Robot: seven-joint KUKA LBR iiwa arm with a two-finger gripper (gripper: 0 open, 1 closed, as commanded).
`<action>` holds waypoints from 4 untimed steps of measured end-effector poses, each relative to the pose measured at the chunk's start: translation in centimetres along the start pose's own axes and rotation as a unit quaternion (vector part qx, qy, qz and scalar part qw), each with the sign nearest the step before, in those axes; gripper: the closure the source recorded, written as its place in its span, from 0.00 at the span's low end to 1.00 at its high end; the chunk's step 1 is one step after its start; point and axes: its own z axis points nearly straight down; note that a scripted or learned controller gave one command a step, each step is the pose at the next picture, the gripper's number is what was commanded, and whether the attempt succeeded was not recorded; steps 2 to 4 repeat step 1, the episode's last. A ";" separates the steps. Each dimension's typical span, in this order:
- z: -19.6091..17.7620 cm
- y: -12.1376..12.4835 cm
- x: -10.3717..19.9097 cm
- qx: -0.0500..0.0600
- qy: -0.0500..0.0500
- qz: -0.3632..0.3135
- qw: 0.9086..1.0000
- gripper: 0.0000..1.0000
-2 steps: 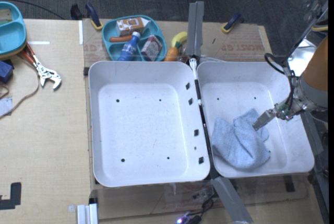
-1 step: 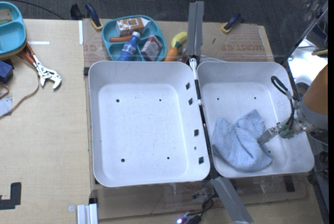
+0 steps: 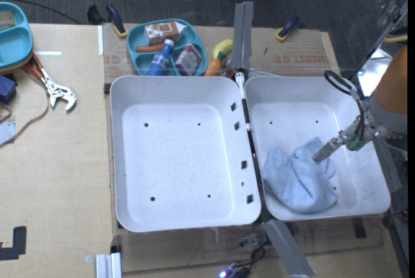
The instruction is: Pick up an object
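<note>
Item 1, tool: I am seeing it reaching in from three o'clock, low over the right bin, its tip sitting at the upper right edge of the cloth. I cannot tell whether it is parted or closed from this slant, and nothing is showing as held.

Item 2, cloth: a pale blue-grey rag, lying crumpled in the right bin's six o'clock half, toward the centre divider. I am judging it light, soft and limp; it will be sagging and draping when lifted, not slipping like a hard thing. The best hold is looking like a raised fold near the middle of the heap, pinched from above, since a flat edge may be pulling out.

Item 3, left bin: lying at nine o'clock of the right bin, rims touching.

Item 4, teal tray: sitting on the tabletop at twelve o'clock of the left bin, carrying a blue bottle and small packets.

Item 5, wrench: lying far out at nine o'clock.
</note>
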 end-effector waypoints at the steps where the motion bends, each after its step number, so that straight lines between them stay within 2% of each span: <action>1: 4.4 -5.5 -2.0 0.001 0.001 0.106 0.994 0.00; 4: 4.4 -5.5 -2.0 0.001 0.001 0.106 0.994 0.00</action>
